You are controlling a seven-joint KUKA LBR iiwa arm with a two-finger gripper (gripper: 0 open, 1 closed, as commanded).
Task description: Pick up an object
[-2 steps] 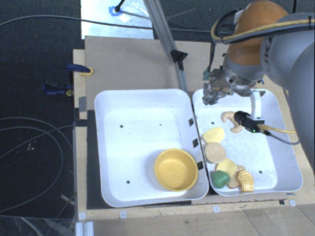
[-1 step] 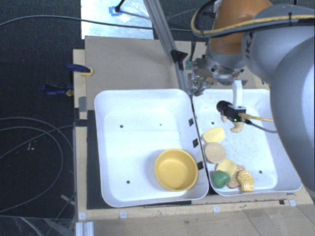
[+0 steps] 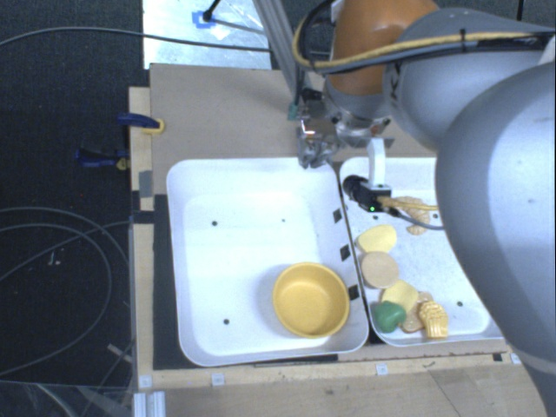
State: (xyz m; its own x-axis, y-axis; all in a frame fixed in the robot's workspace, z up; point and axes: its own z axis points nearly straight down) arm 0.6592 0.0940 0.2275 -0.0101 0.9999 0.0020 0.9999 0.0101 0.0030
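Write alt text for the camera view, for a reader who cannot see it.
A grey robot arm reaches from the right, its gripper at the far rim between two white bins. The left bin holds a yellow bowl; the right bin holds small food-like toys.

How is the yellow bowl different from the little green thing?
The yellow bowl is much bigger than the green thing. The bowl sits in the left bin, away from the other things; the green thing lies in the right bin, crowded against a pale yellow piece and other small things. The bowl is open and hollow, facing up; the green thing looks like a solid rounded lump. Both lie near the front edge of their bins.
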